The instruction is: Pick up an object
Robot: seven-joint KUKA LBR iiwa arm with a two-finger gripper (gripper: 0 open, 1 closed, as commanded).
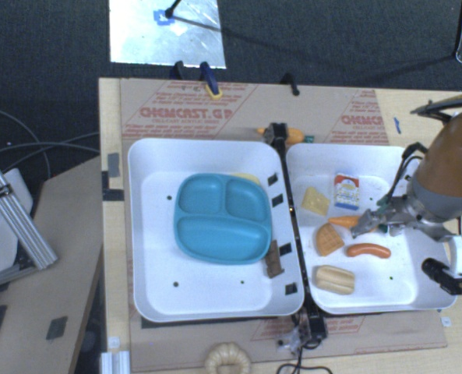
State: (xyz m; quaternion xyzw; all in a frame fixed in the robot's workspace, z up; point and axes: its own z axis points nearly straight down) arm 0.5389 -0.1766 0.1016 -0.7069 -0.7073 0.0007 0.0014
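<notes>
The right bin holds several toy foods: a yellow cheese wedge, a small red and white carton, an orange carrot, an orange waffle-like piece, a red sausage and a tan bun. My gripper reaches in from the right and hangs low over the bin. It is just right of the carrot's end and just above the sausage. Nothing is visibly lifted.
The left bin holds a blue divided plate with a brown piece at its right edge. A yellow item peeks out behind the plate. A black divider separates the bins. A beige ring lies at the bench front.
</notes>
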